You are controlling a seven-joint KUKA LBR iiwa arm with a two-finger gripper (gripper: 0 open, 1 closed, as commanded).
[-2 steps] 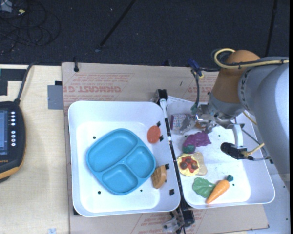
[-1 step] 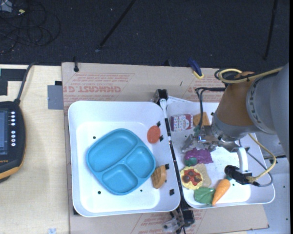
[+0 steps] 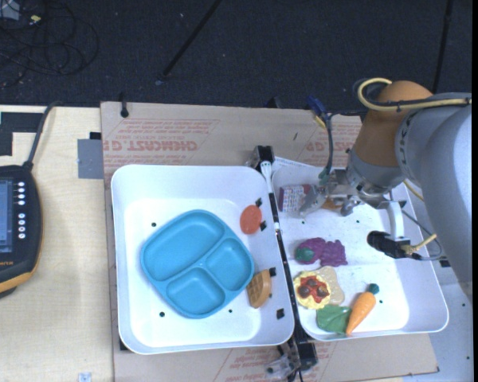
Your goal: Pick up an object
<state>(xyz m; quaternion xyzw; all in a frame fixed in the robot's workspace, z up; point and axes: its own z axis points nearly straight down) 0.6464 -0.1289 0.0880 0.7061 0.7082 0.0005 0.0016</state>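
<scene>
2 bins (image 3: 127,213), 1 blue tray (image 3: 196,263)

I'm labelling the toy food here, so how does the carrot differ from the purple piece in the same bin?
The carrot is orange with a small teal top; the purple piece is purple with a green bit at its left end. The carrot is long, tapered and lies at a slant; the purple piece is squat and lumpy. The carrot sits near the bin's front edge, the purple piece nearer the middle. Both lie loose in the right bin.
</scene>
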